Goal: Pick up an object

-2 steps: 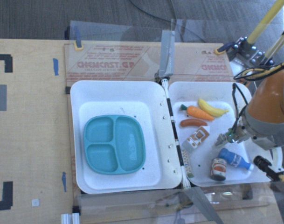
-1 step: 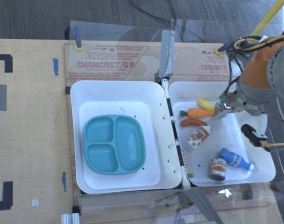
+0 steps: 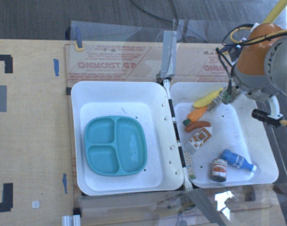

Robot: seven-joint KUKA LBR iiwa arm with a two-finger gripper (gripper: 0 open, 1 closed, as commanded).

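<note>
Banana [image 3: 207,98] lies in right bin [image 3: 256,173], upper part, long axis slanting up to the right, its right tip just beside gripper [image 3: 225,98], which sits at that end; carrot [image 3: 197,114] touches it below; finger state cannot be told.

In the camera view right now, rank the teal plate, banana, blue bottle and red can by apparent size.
1. teal plate, far the largest.
2. banana and blue bottle: alike in length, too close to rank.
3. red can, smallest.

One fixed camera looks down aslant over both bins [image 3: 82,126].
</note>
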